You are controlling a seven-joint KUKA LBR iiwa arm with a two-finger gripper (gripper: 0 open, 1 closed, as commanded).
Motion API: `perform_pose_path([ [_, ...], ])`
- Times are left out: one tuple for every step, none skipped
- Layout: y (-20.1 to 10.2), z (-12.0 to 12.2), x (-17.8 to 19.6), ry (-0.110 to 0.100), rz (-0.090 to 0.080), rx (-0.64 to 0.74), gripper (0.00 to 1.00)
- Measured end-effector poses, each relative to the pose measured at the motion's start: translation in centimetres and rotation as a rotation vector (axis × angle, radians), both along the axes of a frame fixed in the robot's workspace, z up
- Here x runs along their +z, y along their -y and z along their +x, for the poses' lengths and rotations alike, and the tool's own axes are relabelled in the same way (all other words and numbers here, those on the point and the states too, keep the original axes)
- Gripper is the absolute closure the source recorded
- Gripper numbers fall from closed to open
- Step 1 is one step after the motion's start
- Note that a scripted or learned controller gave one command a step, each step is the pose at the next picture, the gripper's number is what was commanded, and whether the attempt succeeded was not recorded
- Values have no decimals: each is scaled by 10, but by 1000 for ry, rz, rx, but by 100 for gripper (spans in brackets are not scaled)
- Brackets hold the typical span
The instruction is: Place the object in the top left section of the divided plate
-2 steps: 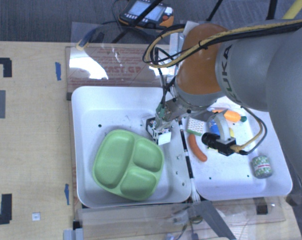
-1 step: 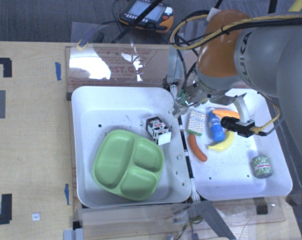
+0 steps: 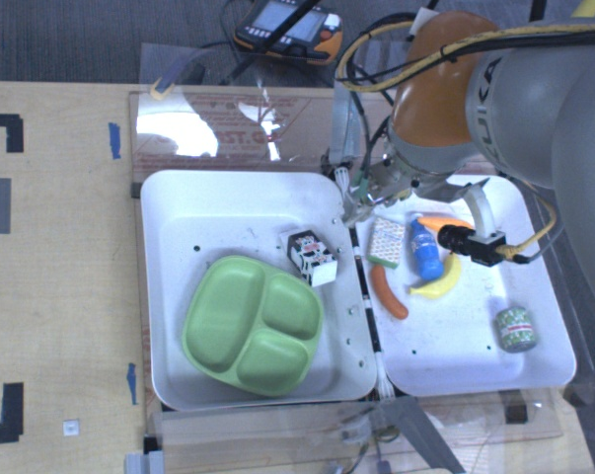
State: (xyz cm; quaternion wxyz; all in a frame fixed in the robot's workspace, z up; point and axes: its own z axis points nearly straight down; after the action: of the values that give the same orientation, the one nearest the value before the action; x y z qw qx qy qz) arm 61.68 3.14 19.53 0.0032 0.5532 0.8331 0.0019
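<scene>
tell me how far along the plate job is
Nothing looks done: every section of the green divided plate in the left bin is bare. The arm hangs over the right bin. The black-and-white box lies beside the plate, so picking and placing remain.

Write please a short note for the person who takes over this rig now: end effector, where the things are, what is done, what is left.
End effector: over the top left corner of the right bin, near the divider; whether it grips anything cannot be told.
Green divided plate: in the left bin, all sections bare.
Small black and white box: left bin, just beyond the plate's top right edge, not on it.
Right bin: checkered packet, blue bottle, orange carrot, banana, sausage, green patterned ball.
Done: nothing placed.
Left: pick an object and set it in the plate's top left section.
</scene>
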Motion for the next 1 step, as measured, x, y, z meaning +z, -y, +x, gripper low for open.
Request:
perform_pose_path([
  [46,18,24,-4,1,-457,100],
])
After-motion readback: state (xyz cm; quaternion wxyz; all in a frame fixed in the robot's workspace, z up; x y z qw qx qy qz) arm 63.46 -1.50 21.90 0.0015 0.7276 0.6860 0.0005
